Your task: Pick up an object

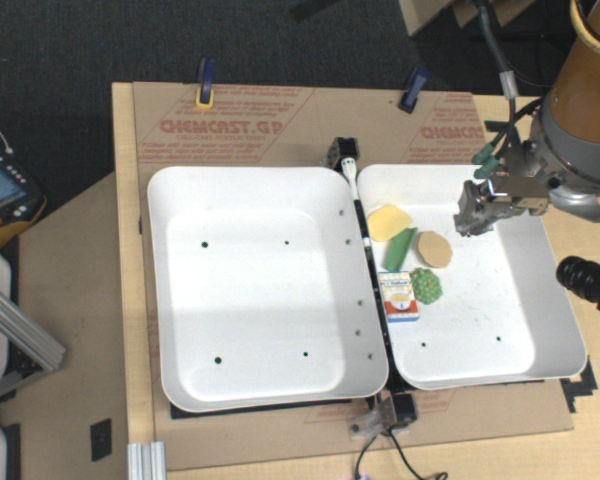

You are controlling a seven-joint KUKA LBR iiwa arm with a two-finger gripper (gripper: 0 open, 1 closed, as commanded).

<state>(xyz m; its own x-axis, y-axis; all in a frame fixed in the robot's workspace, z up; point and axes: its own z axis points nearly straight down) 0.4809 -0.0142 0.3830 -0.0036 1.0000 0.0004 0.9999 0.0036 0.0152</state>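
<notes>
**Hand over right bin, five things lying apart from it**

Camera view.
- The arm (578,118) comes in from the right edge of the view. The hand (472,223) sits over the far part of the right bin (505,313), close to that bin's far wall.
- Hand state: cannot tell. It shows as a dark block seen from above, and the view does not settle whether it is apart or together.
- All pickable things lie on the floor of the right bin, on the side of the hand that faces the left bin (250,288). None touches the hand.
- Tan disc (435,249): nearest the hand, just beside it and a little toward the near side of the desk (280,118).
- Green pod (399,249): beyond the disc from the hand, lying at a slant, its upper end touching the yellow piece.
- Yellow piece (387,222): about level with the hand, farther from it than the disc, near the wall shared by the two bins.
- Green floret (426,286): nearer the front of the desk than the hand, below the disc in the view.
- Small carton (399,297): red and blue print, touching the floret on the side away from the hand, close to the shared wall.
- Two blue clamps (206,73) (414,86) grip the far edge of the brown sheet on the desk, well apart from the hand.
</notes>
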